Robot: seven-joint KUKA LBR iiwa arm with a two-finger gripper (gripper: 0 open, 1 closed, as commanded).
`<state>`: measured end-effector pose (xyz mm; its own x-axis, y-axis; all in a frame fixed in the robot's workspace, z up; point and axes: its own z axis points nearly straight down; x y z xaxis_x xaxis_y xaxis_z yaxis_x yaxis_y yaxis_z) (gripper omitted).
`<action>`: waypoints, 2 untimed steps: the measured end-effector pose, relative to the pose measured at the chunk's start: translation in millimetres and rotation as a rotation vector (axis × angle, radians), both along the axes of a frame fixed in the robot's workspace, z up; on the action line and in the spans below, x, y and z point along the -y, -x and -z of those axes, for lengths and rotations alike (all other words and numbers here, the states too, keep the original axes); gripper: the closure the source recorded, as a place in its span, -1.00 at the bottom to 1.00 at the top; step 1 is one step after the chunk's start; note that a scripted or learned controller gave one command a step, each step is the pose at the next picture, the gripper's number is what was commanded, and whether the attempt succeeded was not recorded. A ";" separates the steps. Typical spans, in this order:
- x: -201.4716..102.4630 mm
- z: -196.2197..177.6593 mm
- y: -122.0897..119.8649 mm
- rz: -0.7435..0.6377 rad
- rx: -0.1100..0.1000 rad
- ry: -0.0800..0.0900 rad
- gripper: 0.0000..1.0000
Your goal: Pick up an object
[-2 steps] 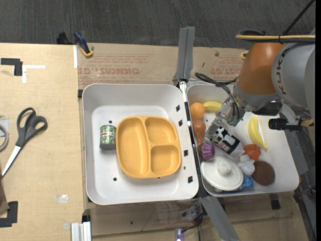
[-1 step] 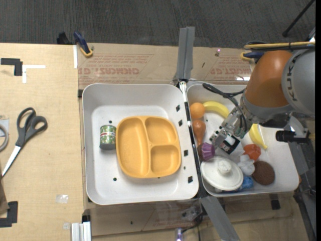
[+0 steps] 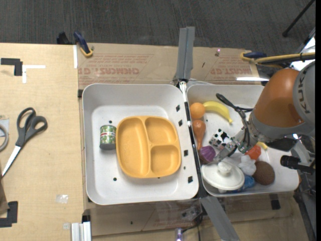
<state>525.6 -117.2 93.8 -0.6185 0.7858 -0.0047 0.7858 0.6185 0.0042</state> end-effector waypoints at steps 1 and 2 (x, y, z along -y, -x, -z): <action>-6.2 0.8 -61.0 0.088 -0.003 0.000 -1.00; -5.9 -9.3 -61.9 0.086 -0.001 0.002 1.00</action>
